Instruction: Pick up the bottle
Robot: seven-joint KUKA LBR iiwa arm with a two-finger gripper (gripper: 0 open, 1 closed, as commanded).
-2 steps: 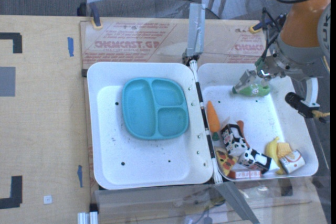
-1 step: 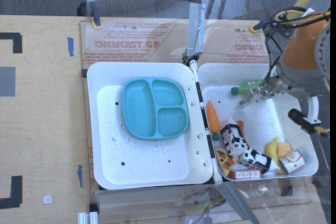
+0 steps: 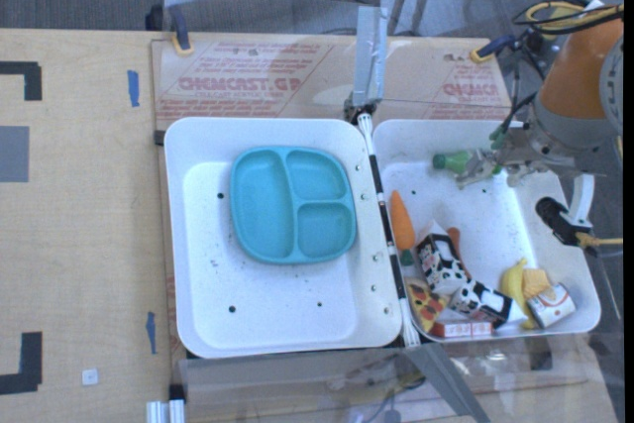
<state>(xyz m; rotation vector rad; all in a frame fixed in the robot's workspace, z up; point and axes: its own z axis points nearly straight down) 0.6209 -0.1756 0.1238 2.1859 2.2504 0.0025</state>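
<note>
One bottle [image 3: 453, 159], green | just left of claw [image 3: 492, 163] | claw grip: cannot tell

Two white bins sit on a pale wood-toned tabletop [image 3: 79, 243] marked with black corner shapes and short blue tape strips. The left bin [image 3: 198, 292], speckled with small dark dots, carries a turquoise divided plate [image 3: 293, 204]. In the right bin [image 3: 495, 233], a green bottle [image 3: 454, 160] lies at the far side, an orange carrot [image 3: 401, 220] along the left wall, a black-and-white cow-patterned toy [image 3: 444, 268] near the middle, and yellow pieces [image 3: 527, 284] at the near right. Brown cardboard [image 3: 248, 84] with red lettering lies beyond the bins. The arm [image 3: 584, 74] is grey with an orange band.
</note>
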